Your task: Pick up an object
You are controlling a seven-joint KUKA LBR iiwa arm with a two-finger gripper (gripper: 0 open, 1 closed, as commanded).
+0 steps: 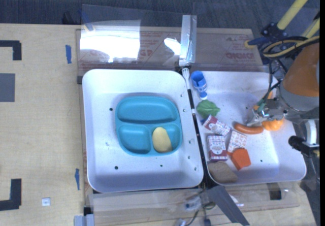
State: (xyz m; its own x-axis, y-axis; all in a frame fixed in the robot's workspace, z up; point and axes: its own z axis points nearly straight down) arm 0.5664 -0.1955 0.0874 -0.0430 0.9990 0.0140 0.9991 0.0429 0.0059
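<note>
My gripper [262, 113] is low over the right part of the right bin [292, 166], coming off the grey arm with its orange band [304, 75]. Just below it lies an orange-red sausage [248, 129], and a small orange piece [274, 124] sits beside it on the right. Whether the gripper touches either one is hidden from this angle. Further left in the same bin are a blue bottle [198, 82], a green lump [207, 108], red-and-white packets [218, 141], an orange block [240, 158] and a brown flat piece [223, 171].
The left bin [96, 133] holds a blue divided tray [147, 113] with a yellow oval object [161, 139] in its lower right compartment. A clear plastic wall [132, 47] stands behind the bins. Yellow cables [269, 42] hang at the upper right.
</note>
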